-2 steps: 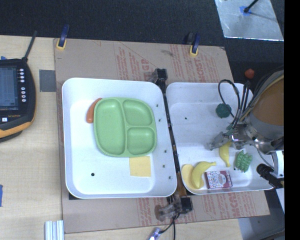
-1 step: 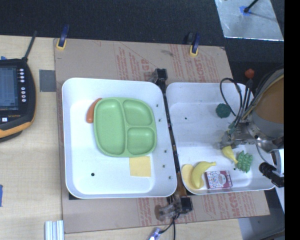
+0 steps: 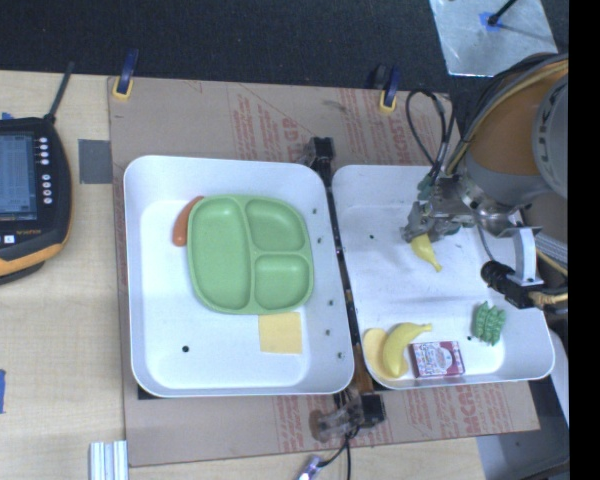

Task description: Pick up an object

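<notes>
The arm [image 3: 520,118] is reaching in from 3 o'clock and hanging its hand [image 3: 427,230] over the upper middle of the right bin [image 3: 380,183]. A small yellow object [image 3: 427,252] is sitting right at the fingertips, its upper end appearing to be pinched between them and its lower end pointing toward 5 o'clock; I cannot tell whether it is lifting clear of the bin floor.

Toward 6 o'clock in the same bin, a banana [image 3: 405,336] is lying on a yellow round piece [image 3: 376,352], with a small red-and-white box [image 3: 437,359] just beside it at 3 o'clock. A green knobbly item [image 3: 488,323] is resting near the bin's 4 o'clock corner.

In the left bin [image 3: 145,268], a green divided plate [image 3: 250,253] is lying in the middle, an orange-red piece [image 3: 181,224] is peeking out at its 9 o'clock edge, and a yellow square slice [image 3: 281,333] is lying just beside it at 6 o'clock.

Both bins are sitting on brown cardboard [image 3: 230,118] on the table [image 3: 50,368]. A handheld control pendant [image 3: 15,193] is resting at the table's 9 o'clock edge.
</notes>
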Robot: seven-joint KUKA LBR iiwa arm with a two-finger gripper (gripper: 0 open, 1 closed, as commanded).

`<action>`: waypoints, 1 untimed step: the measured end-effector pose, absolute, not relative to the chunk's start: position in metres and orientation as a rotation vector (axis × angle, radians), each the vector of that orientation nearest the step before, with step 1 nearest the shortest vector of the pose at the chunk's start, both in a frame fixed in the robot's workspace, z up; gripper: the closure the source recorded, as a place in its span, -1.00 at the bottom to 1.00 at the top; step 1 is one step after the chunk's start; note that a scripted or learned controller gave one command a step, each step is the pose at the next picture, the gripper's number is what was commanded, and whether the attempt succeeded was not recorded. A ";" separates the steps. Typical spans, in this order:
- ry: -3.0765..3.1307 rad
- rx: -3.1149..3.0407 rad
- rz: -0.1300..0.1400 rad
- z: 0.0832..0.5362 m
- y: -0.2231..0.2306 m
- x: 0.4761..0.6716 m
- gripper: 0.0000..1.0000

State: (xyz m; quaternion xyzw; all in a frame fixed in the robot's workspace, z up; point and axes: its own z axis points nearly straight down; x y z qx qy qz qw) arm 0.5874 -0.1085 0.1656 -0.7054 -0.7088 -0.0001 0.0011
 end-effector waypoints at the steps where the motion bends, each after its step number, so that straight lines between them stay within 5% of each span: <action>1: -2.224 -2.213 0.003 0.228 -0.033 0.595 1.00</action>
